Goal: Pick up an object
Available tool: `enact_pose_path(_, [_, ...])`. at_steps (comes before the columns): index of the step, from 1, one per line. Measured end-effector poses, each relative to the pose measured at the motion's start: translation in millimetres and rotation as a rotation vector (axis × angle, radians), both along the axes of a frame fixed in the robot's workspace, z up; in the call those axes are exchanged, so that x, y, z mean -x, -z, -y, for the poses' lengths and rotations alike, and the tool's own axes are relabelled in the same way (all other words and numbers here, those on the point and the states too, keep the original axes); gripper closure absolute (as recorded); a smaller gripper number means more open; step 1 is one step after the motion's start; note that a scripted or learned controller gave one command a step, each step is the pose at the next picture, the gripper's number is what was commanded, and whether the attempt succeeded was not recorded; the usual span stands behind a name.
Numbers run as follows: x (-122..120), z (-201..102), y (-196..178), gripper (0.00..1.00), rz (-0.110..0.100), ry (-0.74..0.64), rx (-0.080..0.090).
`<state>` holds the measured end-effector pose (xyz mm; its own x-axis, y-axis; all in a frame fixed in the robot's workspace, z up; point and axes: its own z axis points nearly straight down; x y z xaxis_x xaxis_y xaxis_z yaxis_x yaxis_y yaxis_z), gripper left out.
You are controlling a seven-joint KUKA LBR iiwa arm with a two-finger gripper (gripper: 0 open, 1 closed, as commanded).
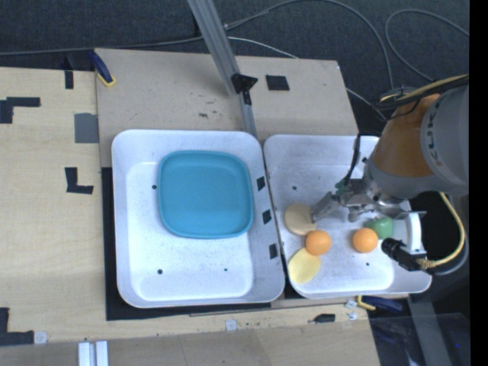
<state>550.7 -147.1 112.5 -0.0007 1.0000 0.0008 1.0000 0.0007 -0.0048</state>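
My gripper hangs low over the middle of the right bin, reaching in from the right. A beige round piece lies just left of it, close to its tip. Below the gripper sit two orange balls, one toward the left and one toward the right. A yellow oval piece rests at the bin's front edge. A green object peeks out from under the wrist, partly hidden. Nothing shows as held.
The left bin holds a blue square plate. A metal strut slants down to the ridge between the bins. A cable and connector hang at the right bin's front right corner.
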Motion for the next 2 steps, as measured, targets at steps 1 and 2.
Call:
enact_pose_path(1, [-1.1, 0.1, -12.0, 1.00, 0.004, 0.000, 0.000])
enact_pose_path(2, [-3.5, -3.4, -73.7, 1.00, 0.009, 0.000, 0.001])
